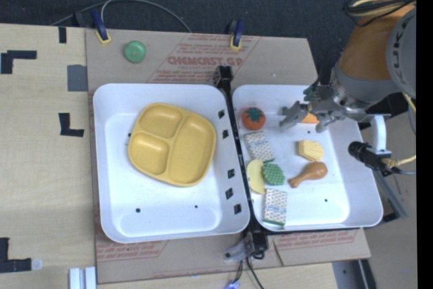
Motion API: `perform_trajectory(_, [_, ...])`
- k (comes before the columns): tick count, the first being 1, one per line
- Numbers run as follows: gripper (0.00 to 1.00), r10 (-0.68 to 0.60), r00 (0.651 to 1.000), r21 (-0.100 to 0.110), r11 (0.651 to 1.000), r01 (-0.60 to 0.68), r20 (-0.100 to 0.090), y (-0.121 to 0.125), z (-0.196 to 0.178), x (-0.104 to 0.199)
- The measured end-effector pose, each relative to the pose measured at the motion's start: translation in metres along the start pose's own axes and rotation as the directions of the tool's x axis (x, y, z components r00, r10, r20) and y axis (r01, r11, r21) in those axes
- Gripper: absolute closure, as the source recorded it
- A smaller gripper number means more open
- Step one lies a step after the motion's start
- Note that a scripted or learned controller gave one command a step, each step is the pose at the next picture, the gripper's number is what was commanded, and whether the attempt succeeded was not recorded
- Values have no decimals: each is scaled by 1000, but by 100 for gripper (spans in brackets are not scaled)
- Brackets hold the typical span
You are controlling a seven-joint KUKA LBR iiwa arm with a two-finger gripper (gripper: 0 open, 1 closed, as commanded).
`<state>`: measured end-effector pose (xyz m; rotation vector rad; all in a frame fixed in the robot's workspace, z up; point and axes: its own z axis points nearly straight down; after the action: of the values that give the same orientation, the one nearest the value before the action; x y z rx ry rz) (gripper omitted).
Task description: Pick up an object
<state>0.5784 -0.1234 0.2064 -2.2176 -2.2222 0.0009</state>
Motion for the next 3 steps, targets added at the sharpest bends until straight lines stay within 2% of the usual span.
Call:
perform_trajectory(1, [0, -1, 1000, -1, 1000, 1, 0, 87, 12, 33])
perform_trajectory(2, [0, 1, 1000, -3, 1000, -1, 2, 65, 120, 24])
perform_trajectory(3, [0, 0, 1000, -1, 1000, 0, 1, 88, 121, 27])
